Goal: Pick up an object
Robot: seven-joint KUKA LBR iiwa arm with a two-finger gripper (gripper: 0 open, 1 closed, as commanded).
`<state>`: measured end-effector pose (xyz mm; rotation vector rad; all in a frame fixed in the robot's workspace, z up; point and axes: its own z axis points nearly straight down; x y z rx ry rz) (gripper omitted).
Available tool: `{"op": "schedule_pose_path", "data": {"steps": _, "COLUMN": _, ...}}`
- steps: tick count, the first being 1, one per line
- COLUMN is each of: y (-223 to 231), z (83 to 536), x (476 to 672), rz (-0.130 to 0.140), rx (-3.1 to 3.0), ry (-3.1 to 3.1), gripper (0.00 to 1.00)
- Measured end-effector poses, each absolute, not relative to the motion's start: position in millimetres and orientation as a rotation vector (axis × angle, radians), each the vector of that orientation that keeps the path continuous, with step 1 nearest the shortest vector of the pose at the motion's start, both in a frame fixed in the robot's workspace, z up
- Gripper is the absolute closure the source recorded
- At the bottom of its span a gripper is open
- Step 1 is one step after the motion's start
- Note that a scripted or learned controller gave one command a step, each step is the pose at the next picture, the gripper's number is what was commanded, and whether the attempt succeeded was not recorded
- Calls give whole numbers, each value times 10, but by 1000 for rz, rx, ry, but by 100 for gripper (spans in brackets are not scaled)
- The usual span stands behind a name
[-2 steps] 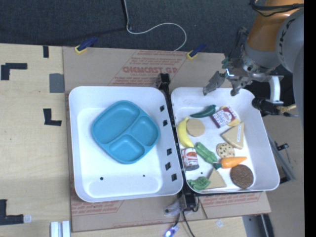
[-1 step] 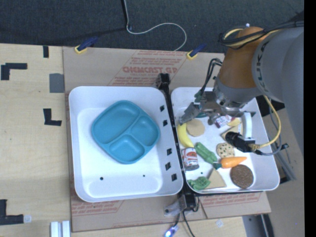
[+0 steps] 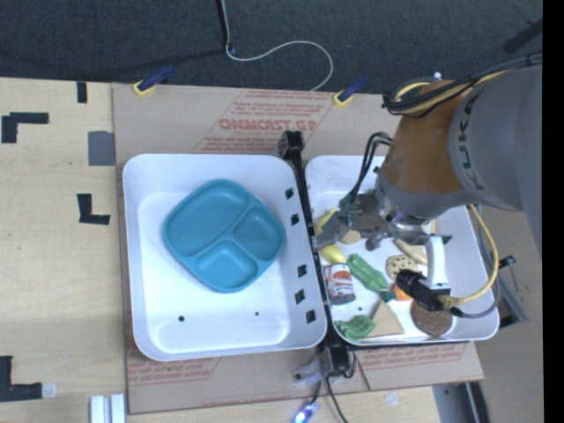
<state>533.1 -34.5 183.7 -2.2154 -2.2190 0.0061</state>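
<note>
The gripper [image 3: 352,223] hangs low over the right bin's [image 3: 480,236] left edge, apparently reaching for the yellow piece [image 3: 331,254]; its state I cannot tell.

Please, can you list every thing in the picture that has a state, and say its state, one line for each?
Blue divided plate: lying flat in the left bin, compartments bare.
Small can: on its side in the right bin.
Green toy pieces: lying loose beside the can.
Brown round piece: flat in the right bin's near corner.
Gripper: low over the right bin's clutter.
</note>
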Motion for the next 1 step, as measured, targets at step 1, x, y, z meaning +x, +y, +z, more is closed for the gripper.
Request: {"op": "schedule_pose_path", "data": {"steps": 1, "y": -356, "z": 1934, "x": 5354, "rz": 4, "rx": -2217, "ry": -2221, "gripper": 100}}
